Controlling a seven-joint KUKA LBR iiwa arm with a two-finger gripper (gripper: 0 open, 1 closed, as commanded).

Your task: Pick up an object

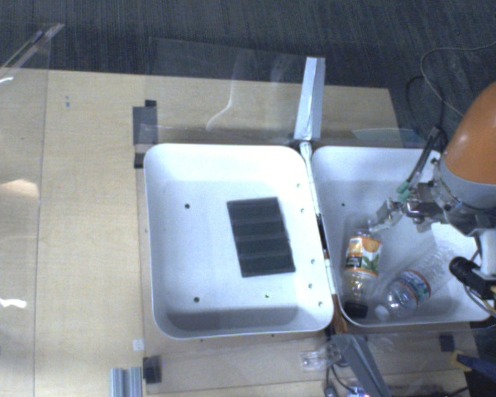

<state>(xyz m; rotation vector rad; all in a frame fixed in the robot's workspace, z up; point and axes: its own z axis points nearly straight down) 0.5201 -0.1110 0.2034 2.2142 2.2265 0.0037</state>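
Bottles (362, 265) beside fingers (394, 212), opening unclear, in right bin (347, 180).

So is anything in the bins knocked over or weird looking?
Yes. Both bottles in the right bin lie on their sides: the orange-label bottle and the clear water bottle. They sit crowded into the near corner. The dark ridged block in the left bin lies slightly crooked.

Pale wooden bench (66, 222), dark grey carpet floor (190, 7) behind, clear panels, possibly acrylic (16, 188), catching glare
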